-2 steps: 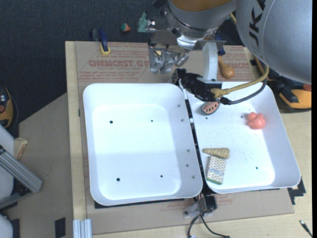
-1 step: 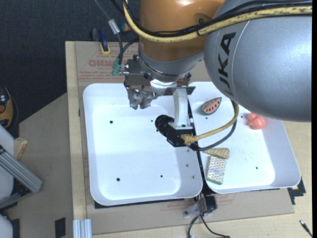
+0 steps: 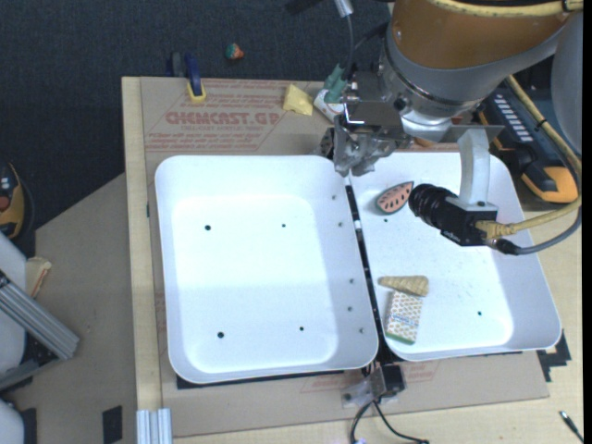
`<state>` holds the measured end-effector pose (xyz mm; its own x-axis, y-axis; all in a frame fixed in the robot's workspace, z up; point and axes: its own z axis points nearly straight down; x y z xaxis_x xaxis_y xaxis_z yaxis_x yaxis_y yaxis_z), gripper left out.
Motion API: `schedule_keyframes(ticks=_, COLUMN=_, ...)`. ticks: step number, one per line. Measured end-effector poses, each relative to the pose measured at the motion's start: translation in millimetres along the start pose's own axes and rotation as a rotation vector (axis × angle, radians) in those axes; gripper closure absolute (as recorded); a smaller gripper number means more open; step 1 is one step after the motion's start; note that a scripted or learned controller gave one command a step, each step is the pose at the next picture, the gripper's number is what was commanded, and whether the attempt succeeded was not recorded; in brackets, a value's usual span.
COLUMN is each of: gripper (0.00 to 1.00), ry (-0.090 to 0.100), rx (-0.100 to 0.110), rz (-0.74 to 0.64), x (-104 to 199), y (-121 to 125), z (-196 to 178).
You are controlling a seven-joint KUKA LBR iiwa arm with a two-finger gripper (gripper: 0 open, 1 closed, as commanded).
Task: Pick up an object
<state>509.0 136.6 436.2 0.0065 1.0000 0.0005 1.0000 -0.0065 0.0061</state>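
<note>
My gripper (image 3: 354, 160) hangs at the far end of the ridge between the two bins, under the big grey and orange wrist. In the right bin (image 3: 518, 322) lie a pink speckled oval piece (image 3: 395, 197), a tan wedge (image 3: 404, 285) and a small patterned packet (image 3: 403, 317) just below it. The pink piece is a short way right of the gripper; the wedge and packet lie well nearer the front. Nothing shows between the fingertips.
The left bin (image 3: 259, 266) sits beside the right one. A black cylinder with a cable (image 3: 449, 215) juts over the right bin. A yellow scrap (image 3: 298, 100) and a blue-yellow clamp (image 3: 193, 80) rest on the board behind the bins.
</note>
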Motion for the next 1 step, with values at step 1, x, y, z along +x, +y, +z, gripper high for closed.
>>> schedule_keyframes(ticks=1, gripper=1.00, ry=-0.001, rx=0.015, rz=-0.017, x=90.6, y=-33.7, z=57.3)
